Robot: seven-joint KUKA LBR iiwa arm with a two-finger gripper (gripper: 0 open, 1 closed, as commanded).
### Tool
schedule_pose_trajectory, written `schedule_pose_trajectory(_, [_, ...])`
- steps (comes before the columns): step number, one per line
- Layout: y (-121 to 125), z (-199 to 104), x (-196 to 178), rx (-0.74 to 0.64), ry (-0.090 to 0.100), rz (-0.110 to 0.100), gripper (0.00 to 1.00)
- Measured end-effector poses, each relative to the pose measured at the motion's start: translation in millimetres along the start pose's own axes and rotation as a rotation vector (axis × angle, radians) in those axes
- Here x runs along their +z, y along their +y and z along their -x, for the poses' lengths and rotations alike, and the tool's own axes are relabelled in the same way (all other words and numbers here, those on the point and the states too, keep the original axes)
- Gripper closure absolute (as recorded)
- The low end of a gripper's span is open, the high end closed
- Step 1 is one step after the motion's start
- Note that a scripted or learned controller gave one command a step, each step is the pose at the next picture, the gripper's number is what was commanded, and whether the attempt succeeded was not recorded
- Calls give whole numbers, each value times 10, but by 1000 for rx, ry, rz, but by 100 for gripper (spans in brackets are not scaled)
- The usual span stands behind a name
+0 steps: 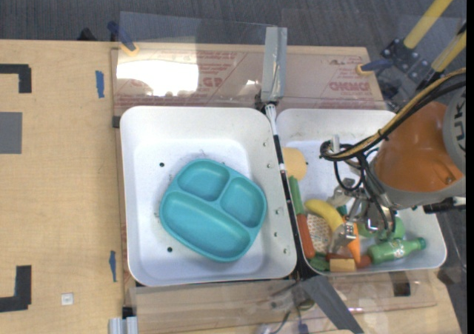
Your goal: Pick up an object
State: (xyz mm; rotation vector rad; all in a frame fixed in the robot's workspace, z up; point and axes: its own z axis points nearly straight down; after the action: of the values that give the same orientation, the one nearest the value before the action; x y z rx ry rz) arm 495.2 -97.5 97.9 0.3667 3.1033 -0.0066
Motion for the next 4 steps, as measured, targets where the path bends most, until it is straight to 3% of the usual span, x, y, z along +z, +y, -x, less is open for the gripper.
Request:
schedule_pose_trajectory(1, [189, 1118, -140, 90, 8, 3, 0])
schedule_pose_trajectory(2, [163, 615, 27, 304, -10, 7, 0])
schedule_pose_trajectory(3, [111, 298, 29, 386, -12, 7, 0])
schedule_pose_trajectory(4, [-37, -62, 35, 356, -12, 7, 0])
